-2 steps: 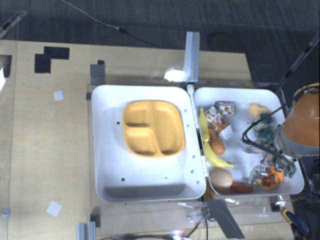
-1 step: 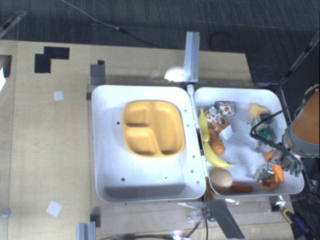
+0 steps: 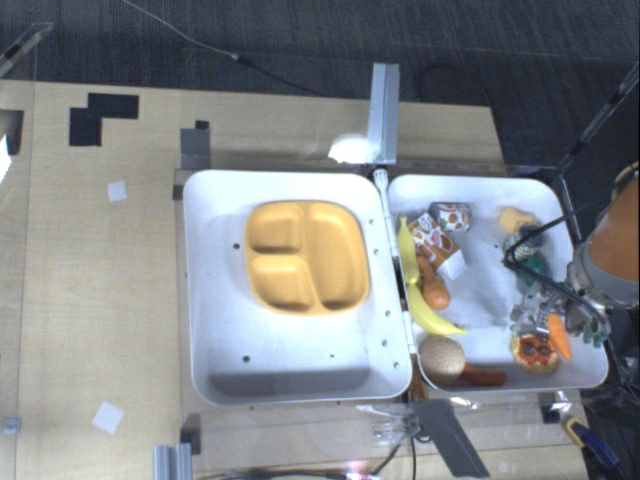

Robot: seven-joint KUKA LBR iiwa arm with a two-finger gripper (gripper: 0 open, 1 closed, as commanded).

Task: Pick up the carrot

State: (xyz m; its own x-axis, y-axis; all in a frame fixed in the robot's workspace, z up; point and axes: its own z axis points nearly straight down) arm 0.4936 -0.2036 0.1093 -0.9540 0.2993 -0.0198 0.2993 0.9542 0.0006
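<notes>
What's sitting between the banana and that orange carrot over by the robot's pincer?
In the camera view, mostly bare white bin floor separates the banana from the carrot. The pizza slice lies right against the carrot, and the pincer hangs just above it.

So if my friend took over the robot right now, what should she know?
Gripper: low in the right bin's near right corner; I can't tell if it's open or shut.
Carrot: lying in that corner beside the pizza slice, right at the gripper.
Yellow tray: in the left bin.
Done: the arm has reached the carrot's spot.
Left: grab the carrot and lift it, since nothing shows it is held.
</notes>
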